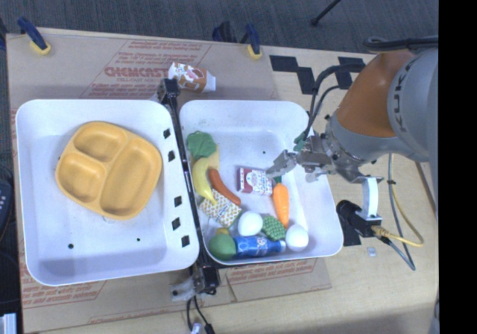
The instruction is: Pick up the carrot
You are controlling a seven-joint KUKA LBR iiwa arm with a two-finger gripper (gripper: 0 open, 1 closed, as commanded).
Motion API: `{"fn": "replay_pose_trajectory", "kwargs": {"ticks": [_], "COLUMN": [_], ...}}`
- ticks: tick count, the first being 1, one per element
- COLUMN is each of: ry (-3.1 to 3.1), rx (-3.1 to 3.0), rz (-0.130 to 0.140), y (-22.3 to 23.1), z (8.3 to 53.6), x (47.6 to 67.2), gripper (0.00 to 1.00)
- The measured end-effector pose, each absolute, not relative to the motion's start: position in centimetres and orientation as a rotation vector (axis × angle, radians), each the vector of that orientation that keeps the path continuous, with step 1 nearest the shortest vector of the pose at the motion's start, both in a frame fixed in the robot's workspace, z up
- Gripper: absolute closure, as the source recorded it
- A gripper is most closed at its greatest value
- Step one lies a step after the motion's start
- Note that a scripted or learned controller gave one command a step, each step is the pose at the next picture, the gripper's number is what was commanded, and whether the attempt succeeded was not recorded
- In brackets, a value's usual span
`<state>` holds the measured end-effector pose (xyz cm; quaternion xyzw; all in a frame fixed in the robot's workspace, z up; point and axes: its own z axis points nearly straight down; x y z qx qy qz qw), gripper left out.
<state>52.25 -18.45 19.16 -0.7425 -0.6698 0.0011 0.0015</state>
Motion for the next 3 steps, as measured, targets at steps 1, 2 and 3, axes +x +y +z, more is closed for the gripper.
{"fn": "replay_pose_trajectory", "kwargs": {"ticks": [1, 2, 3], "ry": [-2.488, -2.49, -2.358], "rx": [-1.914, -1.909, -2.073], "rz": [0.001, 0.002, 0.002], "y": [-19.4, -19.4, -17.1], "z": [9.1, 10.1, 17.2], "x": [53.4, 53.4, 54.6], "gripper": [0.0, 1.0, 1.0]}}
